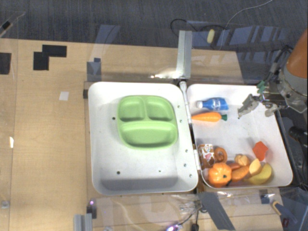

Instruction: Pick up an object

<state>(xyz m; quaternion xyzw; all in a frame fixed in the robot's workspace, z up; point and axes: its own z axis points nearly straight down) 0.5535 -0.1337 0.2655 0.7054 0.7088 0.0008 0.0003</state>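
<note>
We start with the left bin (103,177), which carries a green divided plate (146,121) near the middle of the frame. The right bin (284,143) holds everything we might lift. The arm (296,66) comes in at the right edge, and its gripper (255,106) hangs over the upper right part of that bin; we see its two fingers spread apart with nothing between them. To the left of the jaws lie a blue bottle (212,104) and, touching it just below, a carrot (207,117), both with their long axes running left to right across the frame. We judge these two the nearest targets. Lower right sits a red block (260,150), and along the bottom edge a small pumpkin (219,174) among other crowded toy food.
</note>
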